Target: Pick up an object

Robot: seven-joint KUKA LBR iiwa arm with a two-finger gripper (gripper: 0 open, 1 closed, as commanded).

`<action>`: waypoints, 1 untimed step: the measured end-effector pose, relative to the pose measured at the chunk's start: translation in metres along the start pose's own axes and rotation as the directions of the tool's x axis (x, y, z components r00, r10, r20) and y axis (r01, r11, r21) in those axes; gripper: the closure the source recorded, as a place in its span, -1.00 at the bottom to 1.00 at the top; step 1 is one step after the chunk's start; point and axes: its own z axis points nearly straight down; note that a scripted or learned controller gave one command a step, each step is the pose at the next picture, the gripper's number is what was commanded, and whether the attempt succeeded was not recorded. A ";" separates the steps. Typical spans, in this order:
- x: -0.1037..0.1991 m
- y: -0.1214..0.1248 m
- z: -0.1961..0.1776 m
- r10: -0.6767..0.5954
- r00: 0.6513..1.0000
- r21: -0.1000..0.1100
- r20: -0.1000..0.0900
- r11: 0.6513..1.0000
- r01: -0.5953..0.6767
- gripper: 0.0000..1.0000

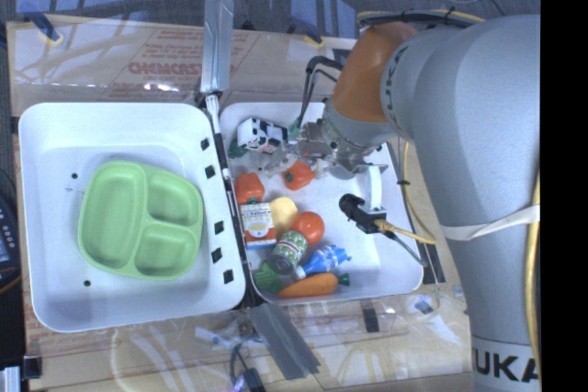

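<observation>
At the lower centre of the frame, nearest the camera, the right bin (404,275) carries a heap of toy food against its near-left corner: a carrot (310,286) lies along the front wall, with a blue-wrapped item (326,261) and a green-labelled can (289,248) just behind it, then a red tomato (309,226), a pale yellow piece (284,211), a small labelled packet (256,220) and an orange-red piece (249,188). In my judgement the pieces are loosely tumbled rather than arranged, as stock for picking; any of them may serve as the object. To the left, the left bin (41,197) bears a green compartment tray (141,220), lying flat near its middle and touching none of the toys; it reads as a likely set-down place. Farther back in the right bin, a small red pepper-like piece (299,174) sits apart from the heap, and a black-and-white toy cow (260,136) rests at the far-left corner. The gripper (317,153) is low over that far part of the bin, just beside the red piece and near the cow. Whether the fingers are released or clenched cannot be told; their tips blur into the clutter, and nothing is plainly between them. The arm (459,124) enters from the right of the frame, its grey body filling that side, the orange band (363,78) turned toward upper centre and the wrist bent down and leftward into the bin. The desk (119,60) beyond shows taped plastic sheeting.
</observation>
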 end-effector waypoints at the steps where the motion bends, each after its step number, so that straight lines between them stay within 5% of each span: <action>1: -0.050 -0.016 -0.064 0.129 0.992 -0.010 0.000 0.992 -0.129 -1.00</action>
